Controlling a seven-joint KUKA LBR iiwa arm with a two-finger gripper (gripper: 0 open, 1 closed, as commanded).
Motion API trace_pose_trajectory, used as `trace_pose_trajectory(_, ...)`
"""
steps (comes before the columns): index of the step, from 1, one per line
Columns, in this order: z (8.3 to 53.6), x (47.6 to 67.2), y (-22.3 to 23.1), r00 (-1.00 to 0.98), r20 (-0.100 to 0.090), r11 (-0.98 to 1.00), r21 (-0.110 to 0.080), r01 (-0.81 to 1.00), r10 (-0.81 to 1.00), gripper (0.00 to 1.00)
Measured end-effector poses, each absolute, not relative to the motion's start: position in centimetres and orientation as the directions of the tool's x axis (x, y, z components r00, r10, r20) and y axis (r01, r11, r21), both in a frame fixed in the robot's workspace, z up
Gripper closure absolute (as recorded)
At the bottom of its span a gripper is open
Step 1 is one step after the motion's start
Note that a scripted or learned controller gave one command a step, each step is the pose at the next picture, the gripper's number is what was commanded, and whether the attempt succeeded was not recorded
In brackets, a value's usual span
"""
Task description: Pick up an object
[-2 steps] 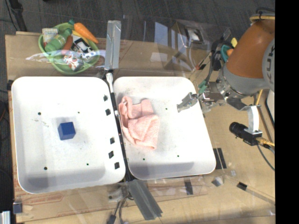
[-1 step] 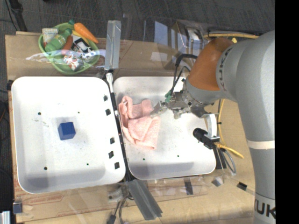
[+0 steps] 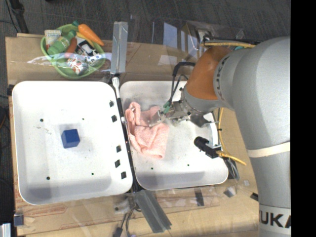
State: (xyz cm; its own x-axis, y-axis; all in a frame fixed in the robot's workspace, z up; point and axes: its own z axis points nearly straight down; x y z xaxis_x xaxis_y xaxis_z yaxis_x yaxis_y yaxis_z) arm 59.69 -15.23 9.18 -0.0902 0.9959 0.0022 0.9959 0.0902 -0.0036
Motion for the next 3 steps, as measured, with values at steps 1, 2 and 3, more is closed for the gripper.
trace_pose_trajectory(1,13.5,56.8,-19.2,-0.427,0.003,0.427,-0.003,0.904,0.904,0.0)
trace_pose_trajectory(2,13.5,56.8,-19.2,-0.427,0.003,0.427,-0.003,0.904,0.904,0.0)
trace_pose_trajectory(3,9.1,64.9,-16.0,-0.499,0.001,0.499,-0.001,0.866,0.866,0.0)
